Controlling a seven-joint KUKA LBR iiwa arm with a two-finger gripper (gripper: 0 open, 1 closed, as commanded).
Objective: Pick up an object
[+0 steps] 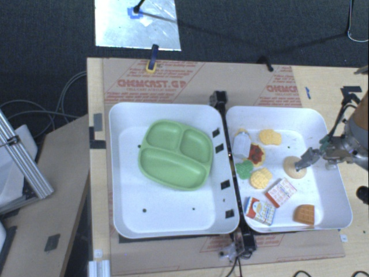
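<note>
The right bin (323, 126) holds several toy food items. A tan round piece (293, 169) lies near its middle right. My gripper (302, 163) reaches in from the right and hangs at that piece's right edge, just over it; whether it touches the piece is unclear. Also in the bin are a yellow biscuit (269, 137), a white piece (242, 140), a red piece (255, 153), a green piece (244, 169), a yellow waffle disc (260, 178), a red-and-white packet (281, 192), a blue-and-red packet (260, 210) and a brown bread piece (304, 214).
The left bin (124, 206) holds a green divided plate (176, 154). A black divider with clips (229, 160) runs between the bins. A yellow-and-blue clamp (152, 59) sits on the cardboard behind the bins, and a shiny metal sheet (135, 16) lies beyond it.
</note>
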